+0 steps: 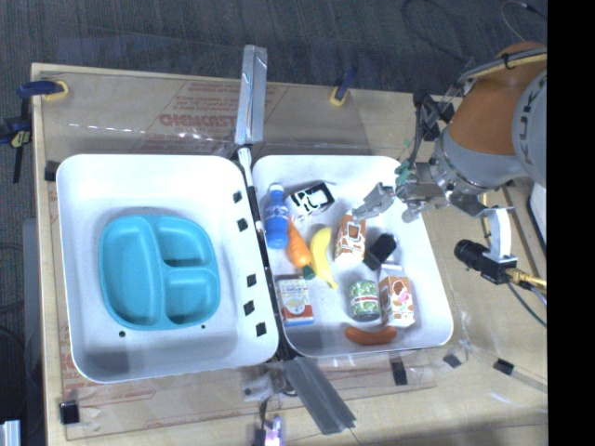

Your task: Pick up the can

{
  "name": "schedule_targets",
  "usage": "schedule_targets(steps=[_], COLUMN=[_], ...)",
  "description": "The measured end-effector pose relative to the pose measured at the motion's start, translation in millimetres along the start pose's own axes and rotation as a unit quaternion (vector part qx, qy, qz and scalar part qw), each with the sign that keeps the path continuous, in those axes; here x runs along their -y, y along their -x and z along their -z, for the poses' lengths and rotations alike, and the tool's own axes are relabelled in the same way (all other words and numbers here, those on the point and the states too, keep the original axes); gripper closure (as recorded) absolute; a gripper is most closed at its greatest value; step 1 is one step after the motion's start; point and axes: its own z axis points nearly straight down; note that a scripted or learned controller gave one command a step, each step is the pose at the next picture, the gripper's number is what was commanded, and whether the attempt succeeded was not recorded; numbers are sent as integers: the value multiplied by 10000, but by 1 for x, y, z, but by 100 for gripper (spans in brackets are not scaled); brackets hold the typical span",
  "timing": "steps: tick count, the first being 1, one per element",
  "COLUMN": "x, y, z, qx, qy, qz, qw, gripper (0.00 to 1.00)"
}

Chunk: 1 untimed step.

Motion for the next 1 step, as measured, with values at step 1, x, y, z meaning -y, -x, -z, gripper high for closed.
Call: schedule_targets(steps=[1], x=[-8], y=[1], z=[-140], qx=[4], qy=[18], qz=[-135], qw=[9999], gripper=[0])
